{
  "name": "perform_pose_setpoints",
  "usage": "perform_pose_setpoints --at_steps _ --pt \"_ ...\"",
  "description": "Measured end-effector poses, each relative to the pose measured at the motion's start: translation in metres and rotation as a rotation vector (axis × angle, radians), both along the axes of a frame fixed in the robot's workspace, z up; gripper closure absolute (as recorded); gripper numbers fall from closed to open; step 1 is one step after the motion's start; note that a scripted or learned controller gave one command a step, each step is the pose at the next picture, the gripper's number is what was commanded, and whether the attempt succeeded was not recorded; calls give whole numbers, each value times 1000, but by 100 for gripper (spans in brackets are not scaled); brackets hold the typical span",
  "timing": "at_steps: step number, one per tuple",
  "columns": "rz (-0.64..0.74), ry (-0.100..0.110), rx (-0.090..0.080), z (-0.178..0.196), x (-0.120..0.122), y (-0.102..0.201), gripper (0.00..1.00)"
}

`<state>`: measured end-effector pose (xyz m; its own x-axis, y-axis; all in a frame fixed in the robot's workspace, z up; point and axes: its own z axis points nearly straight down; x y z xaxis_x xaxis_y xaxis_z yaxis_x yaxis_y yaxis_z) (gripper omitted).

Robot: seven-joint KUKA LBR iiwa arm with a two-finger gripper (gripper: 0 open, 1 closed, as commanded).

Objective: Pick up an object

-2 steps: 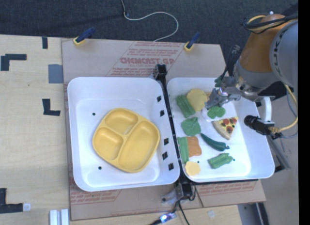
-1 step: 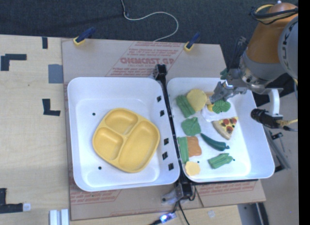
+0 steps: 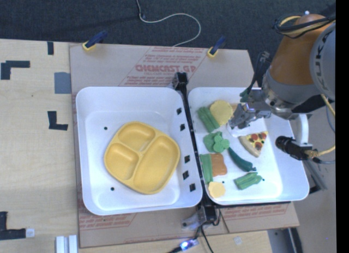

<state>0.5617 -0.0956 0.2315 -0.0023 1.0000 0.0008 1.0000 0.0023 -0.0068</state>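
Observation:
The right bin (image 3: 283,189) holds several toy foods: a yellow round piece (image 3: 221,110), a green ridged piece (image 3: 206,118), a green broccoli-like piece (image 3: 216,143), a pizza slice (image 3: 254,142), a dark green pepper (image 3: 240,159), an orange-and-green block (image 3: 213,166), a green piece (image 3: 247,181) and a yellow disc (image 3: 216,190). My gripper (image 3: 240,122) hangs low over the right bin, just right of the yellow round piece and above the pizza slice. I see nothing held between its fingers.
The left bin (image 3: 90,110) holds a yellow divided plate (image 3: 142,156). A black divider with clips (image 3: 188,137) runs between the bins. Cardboard (image 3: 158,66) lies under both, with blue-yellow clamps (image 3: 94,40) at its back corners. A white cable (image 3: 169,20) loops behind.

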Motion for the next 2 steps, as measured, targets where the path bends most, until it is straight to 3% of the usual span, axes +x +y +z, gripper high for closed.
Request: perform_pose_setpoints --at_steps 1,2 --pt "0 1 0 0 -46 38 100" --pt "1 3 0 -2 -72 74 100"
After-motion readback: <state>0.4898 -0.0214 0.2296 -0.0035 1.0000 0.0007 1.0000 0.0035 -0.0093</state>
